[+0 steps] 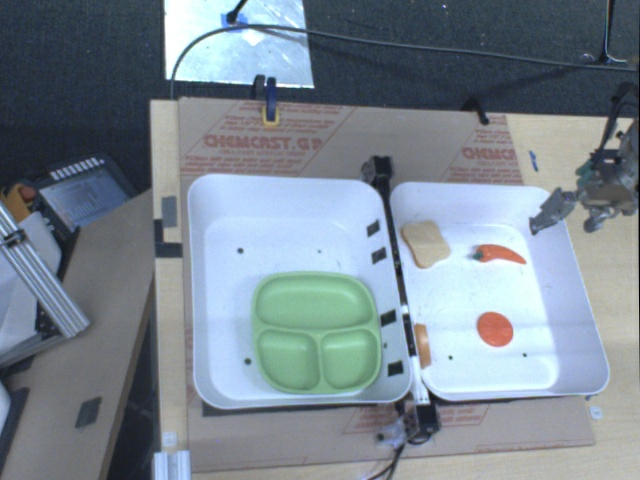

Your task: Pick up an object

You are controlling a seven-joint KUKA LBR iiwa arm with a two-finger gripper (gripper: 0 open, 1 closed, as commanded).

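Observation:
The right bin (570, 308) holds a tan bread-shaped piece (426, 243) at its back left, an orange-red pepper (498, 255) near the middle back, and a round red-orange disc (494, 329) toward the front. A small orange item (423, 345) lies against the bin's left wall. My gripper (573, 214) hovers at the back right corner of the right bin, right of the pepper, with its two fingers spread open and nothing between them.
The left bin (215, 228) holds a green three-compartment tray (317, 331) at its front. Black clips run along the divider (385, 258) between the bins. A cardboard sheet (300, 138) lies under both bins.

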